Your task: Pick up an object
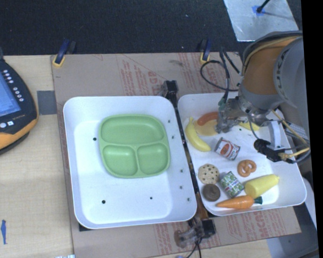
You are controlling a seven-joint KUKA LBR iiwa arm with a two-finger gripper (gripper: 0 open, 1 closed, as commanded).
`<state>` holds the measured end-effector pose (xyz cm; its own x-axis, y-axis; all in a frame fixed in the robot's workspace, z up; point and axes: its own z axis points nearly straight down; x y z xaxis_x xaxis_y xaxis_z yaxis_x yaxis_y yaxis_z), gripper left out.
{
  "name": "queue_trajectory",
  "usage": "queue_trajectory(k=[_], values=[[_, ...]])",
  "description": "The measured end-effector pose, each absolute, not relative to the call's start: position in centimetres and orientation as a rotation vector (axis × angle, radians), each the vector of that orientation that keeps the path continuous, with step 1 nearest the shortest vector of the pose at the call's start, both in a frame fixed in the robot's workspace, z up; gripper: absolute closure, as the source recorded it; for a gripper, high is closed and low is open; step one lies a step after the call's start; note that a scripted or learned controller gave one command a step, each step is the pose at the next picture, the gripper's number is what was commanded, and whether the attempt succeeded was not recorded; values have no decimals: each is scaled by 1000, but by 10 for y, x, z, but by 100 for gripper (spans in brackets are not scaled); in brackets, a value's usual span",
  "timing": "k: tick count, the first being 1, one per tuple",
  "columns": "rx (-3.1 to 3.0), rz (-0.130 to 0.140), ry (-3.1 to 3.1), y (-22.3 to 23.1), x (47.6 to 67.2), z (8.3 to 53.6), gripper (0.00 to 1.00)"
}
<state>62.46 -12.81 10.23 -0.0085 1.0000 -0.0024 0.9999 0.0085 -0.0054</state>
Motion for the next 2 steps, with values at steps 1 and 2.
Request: queue_trajectory(k=[1, 2], values=[[-2210, 9, -2230, -128, 625, 102, 0], [-2219, 4, -2223, -201, 562, 173, 0]])
